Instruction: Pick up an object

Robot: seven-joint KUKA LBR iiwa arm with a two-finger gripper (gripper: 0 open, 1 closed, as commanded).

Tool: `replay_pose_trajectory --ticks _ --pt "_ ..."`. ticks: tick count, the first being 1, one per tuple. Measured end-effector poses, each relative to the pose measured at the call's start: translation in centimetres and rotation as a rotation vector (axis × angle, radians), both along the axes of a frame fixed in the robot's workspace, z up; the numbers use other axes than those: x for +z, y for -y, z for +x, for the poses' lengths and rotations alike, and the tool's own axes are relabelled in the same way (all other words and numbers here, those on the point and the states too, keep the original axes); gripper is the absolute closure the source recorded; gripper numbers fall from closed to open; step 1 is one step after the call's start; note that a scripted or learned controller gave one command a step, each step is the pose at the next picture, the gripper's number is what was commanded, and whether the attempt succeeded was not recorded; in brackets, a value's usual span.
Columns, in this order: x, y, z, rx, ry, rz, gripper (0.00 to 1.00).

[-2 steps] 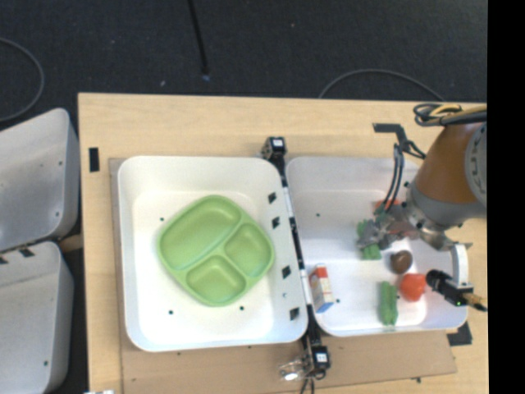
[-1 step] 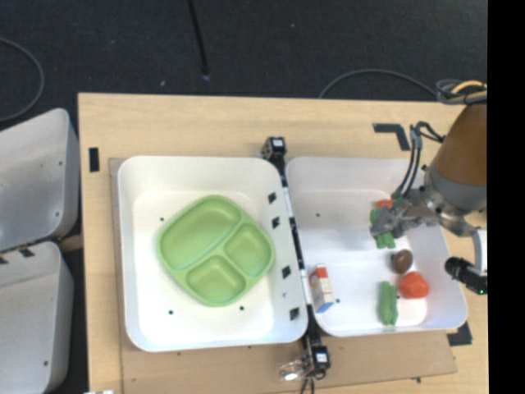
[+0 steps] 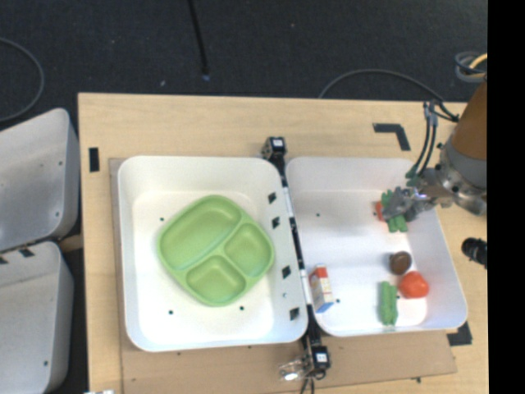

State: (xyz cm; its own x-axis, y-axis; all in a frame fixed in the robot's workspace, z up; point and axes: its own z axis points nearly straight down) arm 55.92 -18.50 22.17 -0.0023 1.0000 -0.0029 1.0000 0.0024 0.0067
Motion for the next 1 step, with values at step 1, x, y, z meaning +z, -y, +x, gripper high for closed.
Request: replay_pose_trajectory --ticks 1 --pt "5.42 0.14 0.13 0.001 0.0 0.0 1.0"
